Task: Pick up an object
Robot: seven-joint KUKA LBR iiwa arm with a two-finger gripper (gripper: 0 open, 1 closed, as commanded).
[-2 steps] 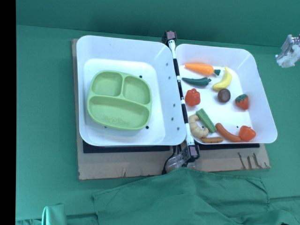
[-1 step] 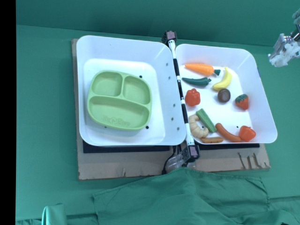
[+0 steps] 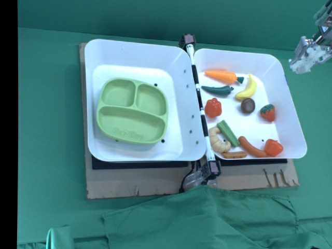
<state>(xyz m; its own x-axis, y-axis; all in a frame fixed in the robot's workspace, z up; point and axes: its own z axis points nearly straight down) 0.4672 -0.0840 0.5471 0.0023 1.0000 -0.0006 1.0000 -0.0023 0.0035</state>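
Fingers at the upper right of the frame hang over the green tabletop, beyond the right bin; whether they are spread or closed cannot be told, and nothing shows between them. At left, a green divided plate lies in the left bin. The right bin holds toy food: a red pepper, a carrot, a banana, a brown ball and a strawberry. All look light, stiff and smooth, likely slippery. The strawberry lies apart from the others, so a grasp across its middle seems easiest.
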